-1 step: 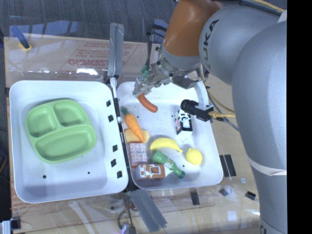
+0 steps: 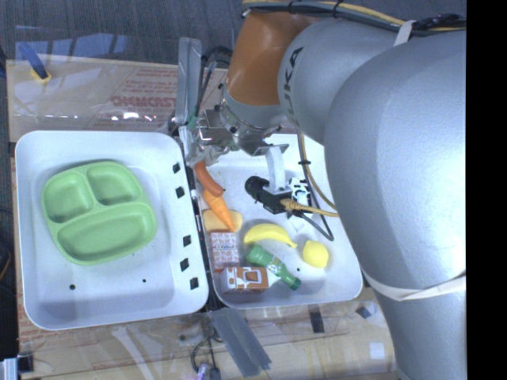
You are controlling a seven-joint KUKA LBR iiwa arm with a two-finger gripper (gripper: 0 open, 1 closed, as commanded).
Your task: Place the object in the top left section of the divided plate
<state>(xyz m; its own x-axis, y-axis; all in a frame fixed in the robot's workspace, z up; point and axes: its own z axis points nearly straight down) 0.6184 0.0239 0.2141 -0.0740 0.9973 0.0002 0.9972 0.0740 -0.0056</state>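
The green divided plate [image 2: 99, 210] lies in the left bin [image 2: 32, 291], towards its upper left, turned a little anticlockwise. It has two small sections along its upper edge and one large section below. All three, the top left section [image 2: 67, 192] included, are bare green.

The loose things all lie in the right bin [image 2: 344, 279]. Nearest the pincer [image 2: 200, 142] is an orange-red carrot [image 2: 208, 178] against the bin's left wall. Its long axis runs from upper left to lower right, and its upper end lies just below the pincer. Whether the pincer touches it is unclear, and which end is the narrower is too small to read. A second, paler orange carrot [image 2: 220, 210] continues the same slant just below it, resting on a tan block [image 2: 212, 222].

Lower in that bin:
- a small box with red print [image 2: 224, 249]
- a brown carton [image 2: 244, 278]
- a green bottle [image 2: 271, 264] lying on its side, white cap toward the lower right
- a banana [image 2: 268, 234]
- a lemon [image 2: 314, 253]

The pincer hangs over the upper left corner of the right bin, beside the wall shared by the bins. Whether it is released or clenched cannot be told. Both bins sit on the worktop [image 2: 79, 93].
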